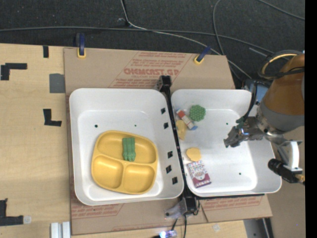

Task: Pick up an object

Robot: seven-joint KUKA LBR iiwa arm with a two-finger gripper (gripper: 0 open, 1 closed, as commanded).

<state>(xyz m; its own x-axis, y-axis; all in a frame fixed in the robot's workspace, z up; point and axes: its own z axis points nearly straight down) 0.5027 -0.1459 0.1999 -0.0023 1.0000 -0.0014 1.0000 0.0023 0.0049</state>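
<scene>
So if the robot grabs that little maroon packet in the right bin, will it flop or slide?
The maroon packet lies flat on the right bin floor, so it probably bends rather than staying stiff. It looks thin and likely light. Its printed wrapper may be slick, so the gripper might just push it along.

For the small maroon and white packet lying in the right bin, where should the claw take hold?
Grip the small maroon and white packet across its narrow width, descending from straight above: it lies flat on the right white bin floor, long edges bare, near the bin's left wall.
</scene>
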